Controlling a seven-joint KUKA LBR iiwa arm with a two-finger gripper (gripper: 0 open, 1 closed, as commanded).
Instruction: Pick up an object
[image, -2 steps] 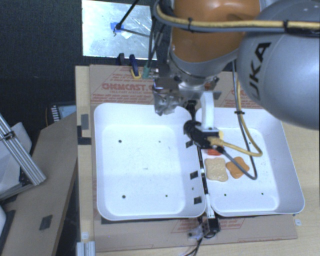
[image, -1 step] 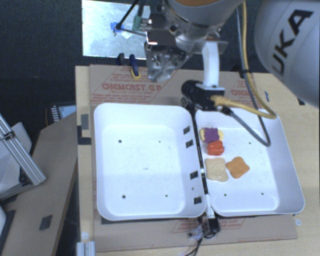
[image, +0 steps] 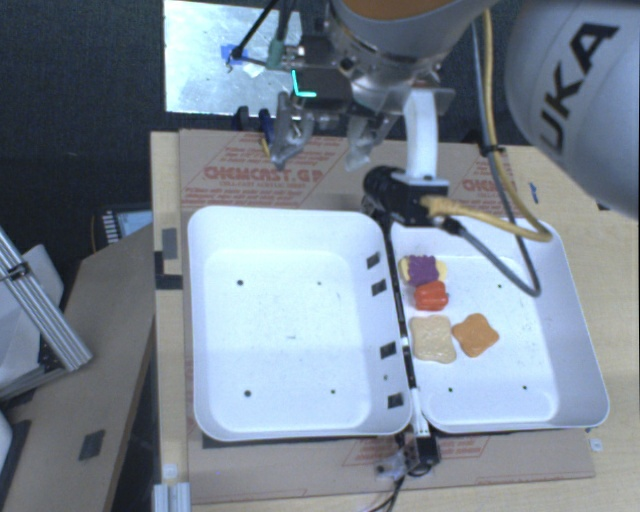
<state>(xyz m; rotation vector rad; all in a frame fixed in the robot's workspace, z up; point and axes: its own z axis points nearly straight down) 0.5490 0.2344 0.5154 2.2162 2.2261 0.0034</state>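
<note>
Although four small pieces lie ready in the right bin (image: 570, 330), none has been lifted, so the pick is, as I judge it, not yet begun. Nearest the camera sit a pale bread-like slab (image: 433, 339) and an orange piece (image: 475, 334), just beside each other; behind them a red piece (image: 431, 295) touches a purple one (image: 424, 269) close to the divider. The left bin (image: 270, 330) lies alongside on the cardboard-covered surface (image: 250, 165). Farthest back, the tool (image: 325, 143) hangs above the surface beyond the bins' far edge, well apart from the pieces. Its two fingers (image: 285, 135) stand spread with a clear gap, and nothing is between them. Left to do: travel over the right bin, descend, close on one piece and lift.
</note>
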